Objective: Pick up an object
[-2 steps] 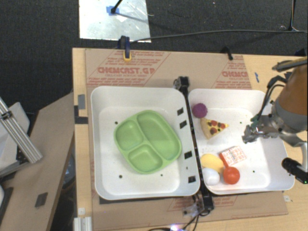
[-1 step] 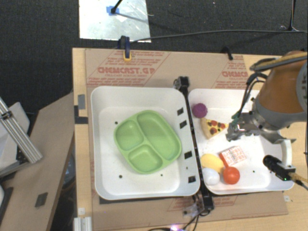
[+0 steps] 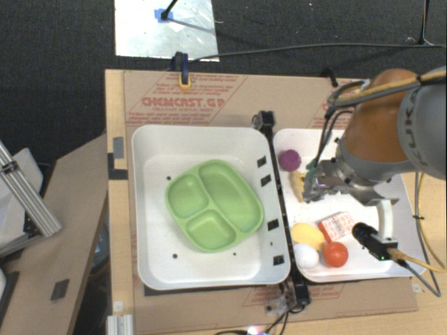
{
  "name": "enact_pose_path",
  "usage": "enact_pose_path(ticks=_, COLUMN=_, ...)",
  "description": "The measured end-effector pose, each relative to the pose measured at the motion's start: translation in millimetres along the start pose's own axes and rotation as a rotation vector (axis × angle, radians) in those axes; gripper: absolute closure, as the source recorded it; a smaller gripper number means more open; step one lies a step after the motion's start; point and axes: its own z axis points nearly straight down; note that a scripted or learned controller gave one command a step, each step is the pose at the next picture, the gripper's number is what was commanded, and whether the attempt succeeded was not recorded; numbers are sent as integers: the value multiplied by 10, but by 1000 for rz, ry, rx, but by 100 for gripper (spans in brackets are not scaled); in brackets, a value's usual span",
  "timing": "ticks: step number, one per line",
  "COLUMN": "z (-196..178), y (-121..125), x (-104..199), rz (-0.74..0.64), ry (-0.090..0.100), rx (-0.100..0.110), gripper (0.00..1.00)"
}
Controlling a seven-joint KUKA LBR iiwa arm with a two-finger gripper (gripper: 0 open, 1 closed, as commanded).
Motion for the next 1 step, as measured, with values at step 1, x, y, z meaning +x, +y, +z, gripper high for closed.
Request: enact_pose_path(ticks=1, z=-138, y=83, x=534, rz=0, ry=1, rx=0, gripper=100)
